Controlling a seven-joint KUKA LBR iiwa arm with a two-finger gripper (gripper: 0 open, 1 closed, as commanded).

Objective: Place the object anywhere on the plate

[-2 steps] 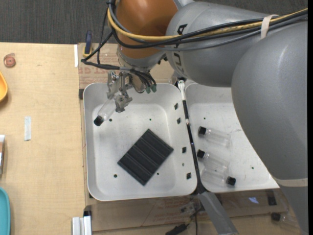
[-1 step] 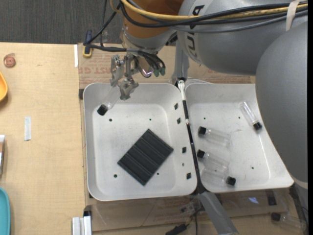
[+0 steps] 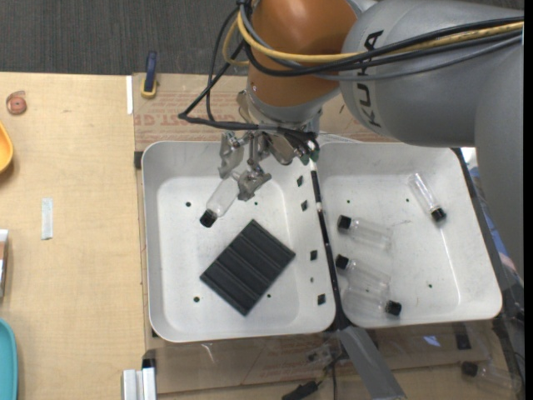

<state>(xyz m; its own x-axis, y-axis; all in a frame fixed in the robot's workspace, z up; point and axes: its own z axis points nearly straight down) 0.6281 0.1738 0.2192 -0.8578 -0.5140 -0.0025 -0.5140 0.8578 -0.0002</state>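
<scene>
- Right now the metal two-finger gripper (image 3: 244, 176) hangs low over the left white bin (image 3: 166, 307), near its back wall.
- A clear plastic tube with a black cap (image 3: 218, 202) sits between its fingers, so the gripper is pinched on it. The tube tilts, with its capped end down and to the left, just past the fingertips.
- Just below the tube lies a flat black ribbed plate (image 3: 248, 267), turned like a diamond on the bin floor. The tube is near its top corner but not over it.
- The big grey arm with the orange ball-shaped joint (image 3: 304, 32) comes in from the right. You can read the black letters "KU" on its side.
- Four more clear tubes with black caps lie in the right white bin (image 3: 479, 257), well apart from the gripper.
- Both bins rest on brown cardboard (image 3: 191, 107) with faded red print that I cannot read.
- A pale wooden bench top (image 3: 75, 182) is on the left, and a dark grey floor is at the back.
</scene>
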